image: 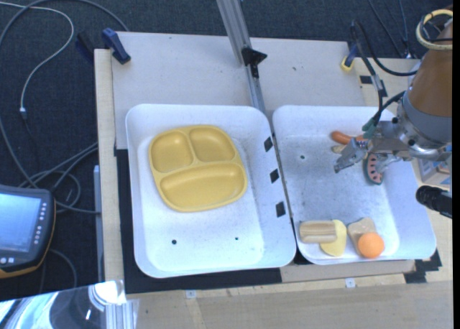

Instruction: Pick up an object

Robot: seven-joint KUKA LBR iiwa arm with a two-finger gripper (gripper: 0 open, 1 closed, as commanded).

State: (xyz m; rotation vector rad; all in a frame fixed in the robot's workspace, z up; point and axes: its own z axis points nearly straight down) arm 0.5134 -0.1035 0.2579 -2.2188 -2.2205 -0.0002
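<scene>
Orange ball (371, 246) and pale food pieces (325, 234) lie at the right bin's (316, 184) six o'clock edge. Gripper (350, 154) hangs above, fingers parted, holding nothing; a small orange carrot (341, 136) lies just toward its eleven o'clock.

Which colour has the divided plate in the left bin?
Yellow; the divided plate shows clearly in the camera view.

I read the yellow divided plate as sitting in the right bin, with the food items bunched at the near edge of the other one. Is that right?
Not quite. The camera view shows the yellow divided plate in the left bin. The food items, including the orange ball, are bunched at the near edge of the other one, the right bin.
</scene>
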